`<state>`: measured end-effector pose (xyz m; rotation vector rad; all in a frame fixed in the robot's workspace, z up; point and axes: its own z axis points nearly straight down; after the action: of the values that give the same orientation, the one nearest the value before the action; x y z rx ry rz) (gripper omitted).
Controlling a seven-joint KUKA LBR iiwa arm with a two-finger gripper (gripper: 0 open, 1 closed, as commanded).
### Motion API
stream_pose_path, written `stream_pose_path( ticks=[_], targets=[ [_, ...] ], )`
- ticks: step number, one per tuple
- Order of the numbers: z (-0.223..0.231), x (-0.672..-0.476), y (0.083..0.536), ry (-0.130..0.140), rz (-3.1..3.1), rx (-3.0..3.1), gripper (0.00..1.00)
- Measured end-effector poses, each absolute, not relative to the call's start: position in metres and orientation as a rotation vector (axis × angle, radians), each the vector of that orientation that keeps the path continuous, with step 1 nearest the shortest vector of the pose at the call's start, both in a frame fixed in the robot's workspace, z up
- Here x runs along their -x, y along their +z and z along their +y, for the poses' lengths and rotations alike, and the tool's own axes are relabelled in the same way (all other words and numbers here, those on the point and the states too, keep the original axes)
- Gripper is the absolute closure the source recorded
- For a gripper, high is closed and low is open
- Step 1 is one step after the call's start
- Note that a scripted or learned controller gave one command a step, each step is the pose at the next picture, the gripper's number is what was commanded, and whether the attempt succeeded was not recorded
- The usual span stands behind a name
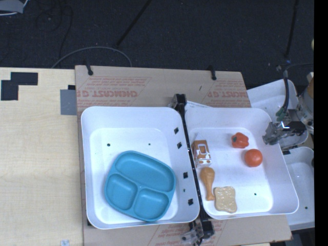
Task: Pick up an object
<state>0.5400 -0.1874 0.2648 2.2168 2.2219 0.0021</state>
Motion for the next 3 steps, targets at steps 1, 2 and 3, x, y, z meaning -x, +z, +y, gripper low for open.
stream_pose_path(
  ticks=[1,2,3],
  targets=[
    [-0.129,-0.545,0.251,-0.001,2.230,-2.219,1.00],
    [-0.080,-0.550,0.257,0.000,2.229,-2.218,1.00],
    [-0.018,-0.552,0.245,-0.002,2.231,-2.219,1.00]
  ],
)
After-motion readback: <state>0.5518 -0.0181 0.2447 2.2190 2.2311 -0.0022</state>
